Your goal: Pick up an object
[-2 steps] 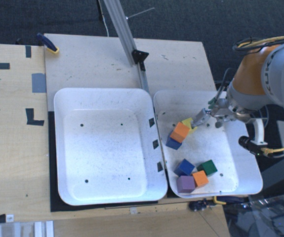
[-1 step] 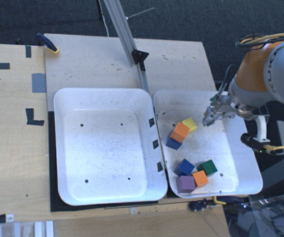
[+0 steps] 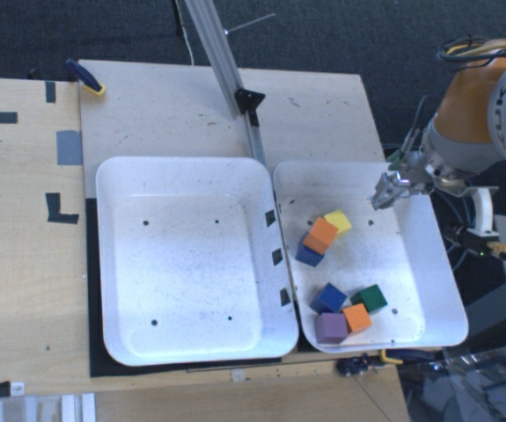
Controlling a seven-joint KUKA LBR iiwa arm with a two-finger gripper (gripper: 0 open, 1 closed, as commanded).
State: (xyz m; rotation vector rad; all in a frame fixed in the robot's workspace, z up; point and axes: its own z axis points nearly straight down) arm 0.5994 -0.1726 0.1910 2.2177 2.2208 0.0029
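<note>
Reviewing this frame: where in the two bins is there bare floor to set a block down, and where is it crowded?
The left bin has bare floor wall to wall. In the right bin, free floor lies along the far wall beside the gripper. Crowded: the orange block cluster mid-bin, and the purple block group by the near wall.

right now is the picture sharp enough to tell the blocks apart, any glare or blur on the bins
In the camera view, lighting is even and soft, with faint shadows under the blocks; the orange block and purple block read clearly by colour, edges slightly soft. The right bin is bright white without hard glare. The gripper is small and blurry, so its finger detail is unclear.
</note>
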